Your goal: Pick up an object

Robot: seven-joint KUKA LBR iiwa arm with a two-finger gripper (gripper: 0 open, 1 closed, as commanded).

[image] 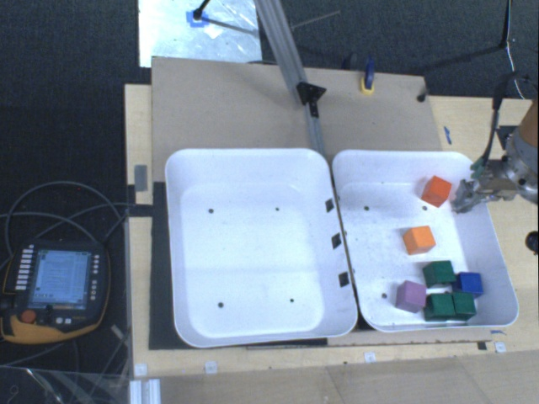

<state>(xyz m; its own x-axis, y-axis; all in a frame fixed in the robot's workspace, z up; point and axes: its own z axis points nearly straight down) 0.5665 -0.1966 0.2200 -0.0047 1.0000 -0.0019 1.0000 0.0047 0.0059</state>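
Blocks lie scattered in the right bin [364,225], one of two shallow white bins set side by side on the tabletop [253,108]. An orange-red block [436,190] sits near the upper right of that bin, and a lighter orange block [418,240] rests below it, a little toward the bin's middle. Lower down, a purple block [411,296] lies close to the bin's near edge, beside a cluster of three: one green block [438,273], a second green block [448,307] below it, and a blue block [468,284] touching them on the right. The left bin [181,251] stands just beside the right one, their rims meeting along the middle.

The arm reaches in from the right edge, and its end effector [466,197] hovers at the right rim of the right bin, just beside the orange-red block (whether it touches the block cannot be told). How far the end effector is open cannot be told at this size, and no block can be seen between its tips.

A handheld control pendant [55,291] with a lit screen lies on the dark floor to the left, its cable looping around it.
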